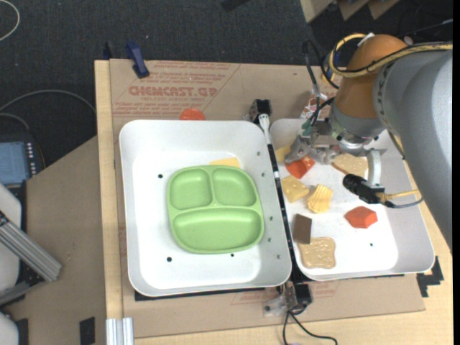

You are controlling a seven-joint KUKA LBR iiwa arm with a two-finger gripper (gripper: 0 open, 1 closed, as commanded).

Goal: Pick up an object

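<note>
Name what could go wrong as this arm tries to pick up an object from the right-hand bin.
1. The gripper hangs over the red piece, close to the left wall of the right bin; in a descent it might strike that wall.
2. A yellow piece lies right beside the red one, so a grasp may nudge it or catch both.

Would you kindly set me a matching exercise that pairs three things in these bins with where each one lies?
Things:
1. green plate
2. brown block
3. orange-red block

Places:
A. right bin, near its middle
B. left bin, in its middle
C. right bin, by its left wall

Pairs: 1-B; 2-C; 3-A.
</note>
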